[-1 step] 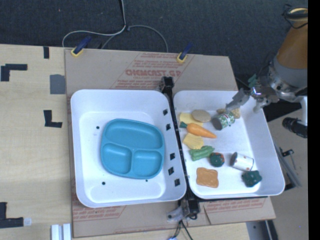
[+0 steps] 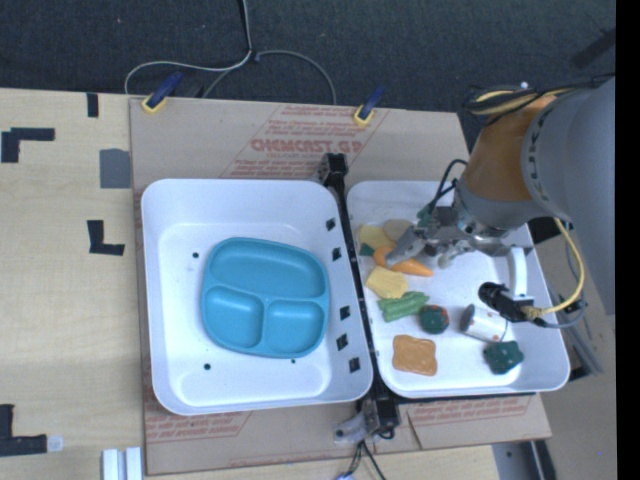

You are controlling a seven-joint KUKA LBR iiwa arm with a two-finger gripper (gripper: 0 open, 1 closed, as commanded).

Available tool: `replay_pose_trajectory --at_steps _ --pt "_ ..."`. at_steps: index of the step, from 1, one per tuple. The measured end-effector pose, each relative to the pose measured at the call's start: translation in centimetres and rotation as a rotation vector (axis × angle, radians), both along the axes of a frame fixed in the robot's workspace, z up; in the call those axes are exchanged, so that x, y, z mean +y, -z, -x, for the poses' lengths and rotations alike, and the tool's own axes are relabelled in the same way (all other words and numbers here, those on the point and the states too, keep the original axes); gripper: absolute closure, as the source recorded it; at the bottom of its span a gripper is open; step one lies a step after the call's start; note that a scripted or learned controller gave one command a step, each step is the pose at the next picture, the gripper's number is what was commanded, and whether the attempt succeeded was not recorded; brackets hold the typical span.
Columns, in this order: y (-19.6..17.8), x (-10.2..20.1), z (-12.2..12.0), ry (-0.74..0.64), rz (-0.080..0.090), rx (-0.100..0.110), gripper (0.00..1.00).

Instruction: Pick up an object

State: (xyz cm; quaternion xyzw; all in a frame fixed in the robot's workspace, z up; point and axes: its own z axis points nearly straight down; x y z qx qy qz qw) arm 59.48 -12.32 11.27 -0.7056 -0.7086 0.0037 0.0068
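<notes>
Camera view: orange carrot piece (image 2: pixel 410 266) in right bin (image 2: pixel 540 368), hand (image 2: pixel 428 240) directly over it, touching; grip state unclear. Left of that bin, left bin (image 2: pixel 165 368) holds blue tray (image 2: pixel 265 296). Bench (image 2: pixel 60 268) wooden. Arm enters from right.

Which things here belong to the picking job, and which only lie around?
For the job:
- gripper
- orange carrot piece, at the gripper
- yellow piece
- green pods
- orange-brown bread slice
- right bin

Lying about:
- blue divided plate
- left bin
- cables
</notes>
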Motion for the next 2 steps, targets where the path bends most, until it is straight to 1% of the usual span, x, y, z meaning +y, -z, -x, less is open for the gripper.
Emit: replay_pose_trajectory --at_steps 1,2 --pt "2.9 2.9 -3.8 0.0 0.005 -0.016 0.0" --pt "1.6 2.4 -3.7 0.004 0.011 -0.018 1.0"
